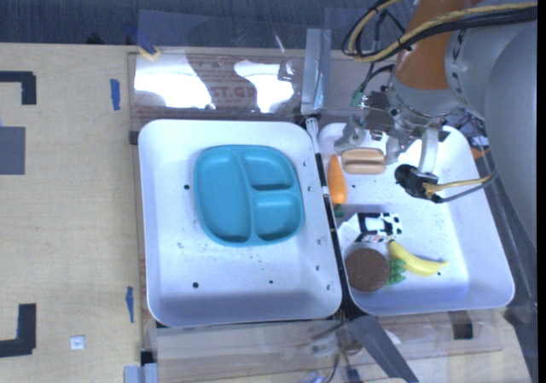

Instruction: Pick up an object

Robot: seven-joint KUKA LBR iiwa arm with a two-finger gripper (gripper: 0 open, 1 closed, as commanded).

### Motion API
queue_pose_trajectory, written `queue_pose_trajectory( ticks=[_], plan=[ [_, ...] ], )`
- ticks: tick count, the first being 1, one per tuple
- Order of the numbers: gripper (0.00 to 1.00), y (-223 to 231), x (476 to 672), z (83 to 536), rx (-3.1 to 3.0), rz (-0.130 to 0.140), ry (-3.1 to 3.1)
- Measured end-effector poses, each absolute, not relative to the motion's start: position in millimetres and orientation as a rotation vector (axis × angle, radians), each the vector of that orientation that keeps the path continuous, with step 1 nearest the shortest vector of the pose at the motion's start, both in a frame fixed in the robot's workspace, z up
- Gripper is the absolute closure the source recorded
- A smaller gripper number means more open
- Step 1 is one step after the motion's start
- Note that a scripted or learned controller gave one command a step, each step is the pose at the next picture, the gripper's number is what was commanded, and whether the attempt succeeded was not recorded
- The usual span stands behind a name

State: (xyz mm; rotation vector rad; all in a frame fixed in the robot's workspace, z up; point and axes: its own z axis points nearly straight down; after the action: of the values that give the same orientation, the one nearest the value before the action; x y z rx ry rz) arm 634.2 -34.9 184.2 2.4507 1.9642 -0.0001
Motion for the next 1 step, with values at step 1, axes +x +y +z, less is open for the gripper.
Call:
queue_pose_trajectory(
  ticks=[1],
  plan=[
    [1.00, -41.5, 567.0, 211.8, 2.351, 0.000, 2.086]
  ],
)
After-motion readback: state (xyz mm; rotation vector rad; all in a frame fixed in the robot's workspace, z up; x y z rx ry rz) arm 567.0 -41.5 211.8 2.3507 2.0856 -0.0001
